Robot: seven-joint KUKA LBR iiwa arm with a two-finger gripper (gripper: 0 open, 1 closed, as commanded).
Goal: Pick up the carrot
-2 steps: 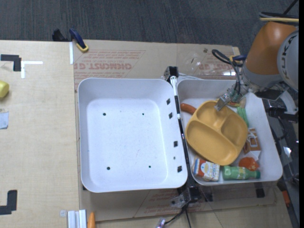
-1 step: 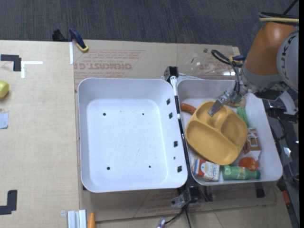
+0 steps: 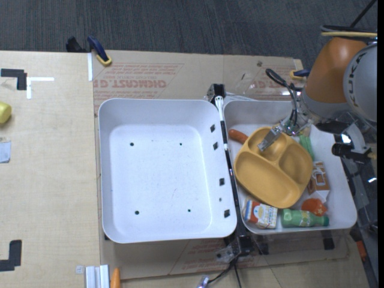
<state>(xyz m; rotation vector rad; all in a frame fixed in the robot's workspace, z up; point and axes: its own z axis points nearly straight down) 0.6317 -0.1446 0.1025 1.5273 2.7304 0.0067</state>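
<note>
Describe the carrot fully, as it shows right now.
The carrot is a small orange piece, smooth and plastic-looking, lying flat in the right bin near its upper left corner. Just one rounded end shows; the rest is hidden under the rim of the yellow divided plate, which overlaps it. The gripper is over the plate, beside it.

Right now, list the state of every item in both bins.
carrot: lying flat, partly hidden under the plate's edge.
yellow divided plate: tilted, resting on other items.
gripper: lowered into the plate.
green bottle: on its side.
left bin: unoccupied.
</note>
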